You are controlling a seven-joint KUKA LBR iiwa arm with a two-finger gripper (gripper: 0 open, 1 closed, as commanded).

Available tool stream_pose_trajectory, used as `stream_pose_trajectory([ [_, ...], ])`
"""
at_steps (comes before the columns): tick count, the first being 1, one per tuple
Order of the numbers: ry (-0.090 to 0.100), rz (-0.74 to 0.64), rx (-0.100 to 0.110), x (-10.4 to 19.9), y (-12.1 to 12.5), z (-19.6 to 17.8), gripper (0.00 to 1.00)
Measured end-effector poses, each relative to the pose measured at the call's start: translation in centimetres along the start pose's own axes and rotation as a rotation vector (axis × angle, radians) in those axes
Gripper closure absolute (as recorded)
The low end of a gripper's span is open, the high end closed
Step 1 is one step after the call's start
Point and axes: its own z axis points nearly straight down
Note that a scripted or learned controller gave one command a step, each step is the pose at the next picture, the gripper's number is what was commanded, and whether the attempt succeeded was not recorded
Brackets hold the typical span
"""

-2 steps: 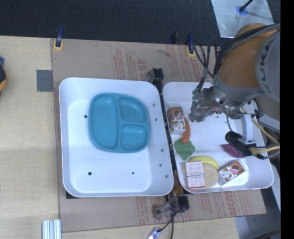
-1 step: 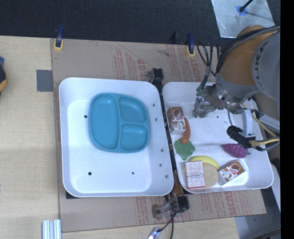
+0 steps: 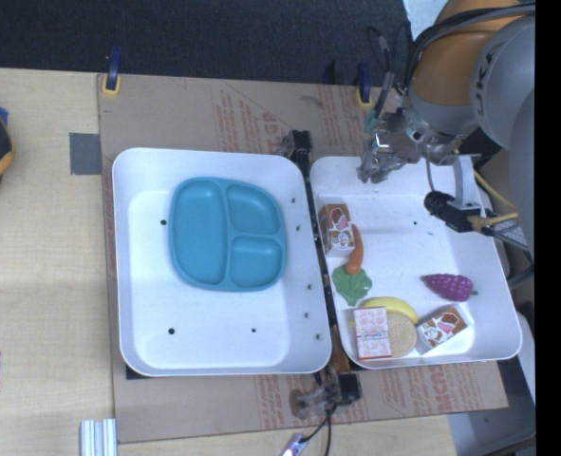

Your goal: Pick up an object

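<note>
Sitting in the left bin (image 3: 138, 255), a blue divided plate (image 3: 228, 233) is leaving white floor showing along the front edge. Crowding the right bin (image 3: 394, 231) are a carrot (image 3: 355, 251), banana (image 3: 390, 306), cracker box (image 3: 371, 333) and purple grapes (image 3: 448, 286). The gripper (image 3: 380, 164) is hovering at that bin's far rim; whether it is spread, I cannot tell.

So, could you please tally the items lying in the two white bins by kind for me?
Divided plates: 1, the blue plate in the left bin.
Printed food boxes: 3, box by the divider, pink box, box at the front corner.
Toy produce: 3, carrot, banana, purple grapes.
Round cracker: 1.
Total: 8.
</note>
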Motion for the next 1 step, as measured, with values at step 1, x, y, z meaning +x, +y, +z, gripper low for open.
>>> stream_pose_trajectory([
  [1, -0.001, 0.002, 0.002, -2.81, -4.64, -1.63, 1.0],
])
